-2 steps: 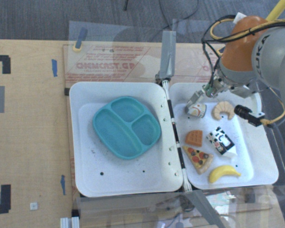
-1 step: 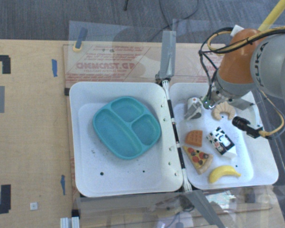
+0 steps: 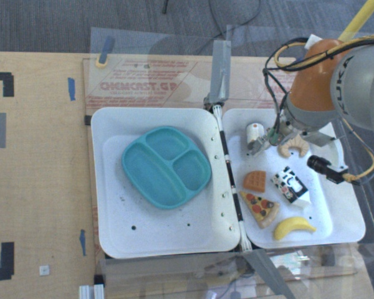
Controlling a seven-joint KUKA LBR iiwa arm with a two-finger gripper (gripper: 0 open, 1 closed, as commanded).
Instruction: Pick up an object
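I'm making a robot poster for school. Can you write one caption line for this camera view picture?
Robot arm's gripper hovers over a bin of toy food, beside a teal divided plate.

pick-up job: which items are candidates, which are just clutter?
Candidates, right bin:
banana
pizza slice
waffle
milk carton
croissant
white cylinder

Clutter:
teal divided plate in left bin
blue tape on bench

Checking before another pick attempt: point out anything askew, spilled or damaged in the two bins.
Nothing stands out. The teal divided plate lies flat in the left bin, turned slightly. In the right bin, the banana, pizza slice, waffle, black-and-white carton, croissant and small white cup lie apart, unspilled.
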